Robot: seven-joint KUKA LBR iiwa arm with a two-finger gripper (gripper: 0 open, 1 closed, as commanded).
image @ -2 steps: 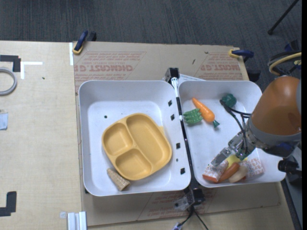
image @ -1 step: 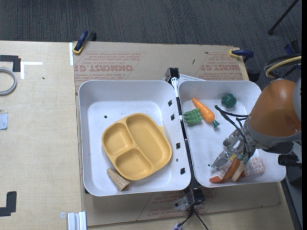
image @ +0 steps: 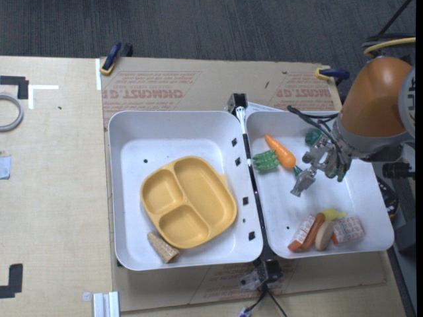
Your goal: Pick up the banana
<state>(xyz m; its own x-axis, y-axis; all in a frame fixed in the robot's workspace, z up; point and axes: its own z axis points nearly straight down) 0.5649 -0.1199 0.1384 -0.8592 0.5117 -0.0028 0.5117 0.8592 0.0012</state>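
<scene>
From my end: the right bin (image: pixel 370 240) is my landmark. The gripper (image: pixel 303 182) hangs over its middle, fingers nearly together with nothing in them. The banana (image: pixel 332 213), barely poking out, sits in the near-corner pile beside the hot dog (image: pixel 309 232), probably just dumped there.

Mirrored red print on cardboard sheet (image: pixel 218 84), illegible

The arm (image: pixel 377 104) shows a broad, rounded orange shell above a grey wrist section. Thin black cables loop beside the wrist. Below it, the gripper (image: pixel 305 180) is bare grey metal, angular, with small green parts near its mount.
</scene>
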